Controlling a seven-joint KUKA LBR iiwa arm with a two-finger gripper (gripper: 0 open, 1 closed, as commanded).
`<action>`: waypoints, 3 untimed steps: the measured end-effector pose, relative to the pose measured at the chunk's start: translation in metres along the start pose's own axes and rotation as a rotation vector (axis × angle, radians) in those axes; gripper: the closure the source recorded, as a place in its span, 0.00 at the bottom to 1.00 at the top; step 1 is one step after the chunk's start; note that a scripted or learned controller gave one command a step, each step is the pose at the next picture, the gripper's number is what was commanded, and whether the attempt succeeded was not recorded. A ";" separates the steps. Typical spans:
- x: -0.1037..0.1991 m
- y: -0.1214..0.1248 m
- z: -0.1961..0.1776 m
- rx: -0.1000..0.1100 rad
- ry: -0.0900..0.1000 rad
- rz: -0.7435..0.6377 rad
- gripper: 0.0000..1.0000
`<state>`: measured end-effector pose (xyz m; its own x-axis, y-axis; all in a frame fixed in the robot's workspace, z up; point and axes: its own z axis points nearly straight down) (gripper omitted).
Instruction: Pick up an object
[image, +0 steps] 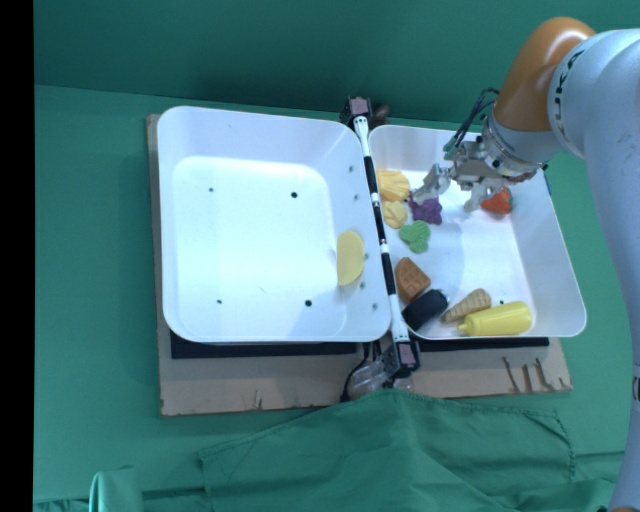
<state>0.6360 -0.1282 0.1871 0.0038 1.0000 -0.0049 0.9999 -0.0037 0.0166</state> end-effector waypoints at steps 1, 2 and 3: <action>0.006 -0.032 -0.001 -0.005 -0.001 0.002 0.00; 0.015 -0.059 -0.002 -0.008 -0.002 0.002 0.00; 0.024 -0.110 -0.003 -0.011 -0.003 0.002 0.00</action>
<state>0.5261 -0.1036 0.1878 0.0057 1.0000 -0.0076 0.9996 -0.0055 0.0281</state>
